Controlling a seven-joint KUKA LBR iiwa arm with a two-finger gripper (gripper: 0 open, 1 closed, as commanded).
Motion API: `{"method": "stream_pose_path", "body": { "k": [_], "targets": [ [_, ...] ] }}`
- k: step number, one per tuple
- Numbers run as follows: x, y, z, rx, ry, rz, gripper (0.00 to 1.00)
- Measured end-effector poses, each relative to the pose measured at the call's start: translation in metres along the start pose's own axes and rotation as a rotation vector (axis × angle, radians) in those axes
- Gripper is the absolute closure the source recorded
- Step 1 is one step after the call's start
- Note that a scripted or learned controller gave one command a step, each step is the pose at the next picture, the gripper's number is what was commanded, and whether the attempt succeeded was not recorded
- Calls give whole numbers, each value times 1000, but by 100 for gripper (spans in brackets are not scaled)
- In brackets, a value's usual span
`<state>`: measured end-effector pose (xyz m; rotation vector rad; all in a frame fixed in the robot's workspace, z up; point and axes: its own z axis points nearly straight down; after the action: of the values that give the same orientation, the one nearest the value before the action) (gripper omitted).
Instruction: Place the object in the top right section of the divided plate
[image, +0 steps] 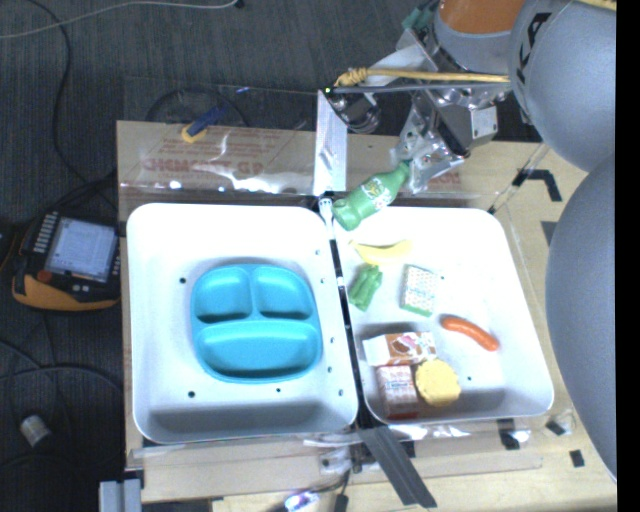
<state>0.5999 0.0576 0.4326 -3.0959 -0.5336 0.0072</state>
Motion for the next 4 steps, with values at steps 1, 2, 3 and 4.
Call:
{"method": "stream_pose_path", "body": {
  "k": [1, 2, 3, 4],
  "targets": [
    [34, -107, 0, -1, 0, -75, 100],
    [54, -145, 0, -2, -1, -236, 100],
    [54, -146, 0, -2, -1, -236, 0],
    [54, -146, 0, -2, -1, -236, 0]
  ]
}}
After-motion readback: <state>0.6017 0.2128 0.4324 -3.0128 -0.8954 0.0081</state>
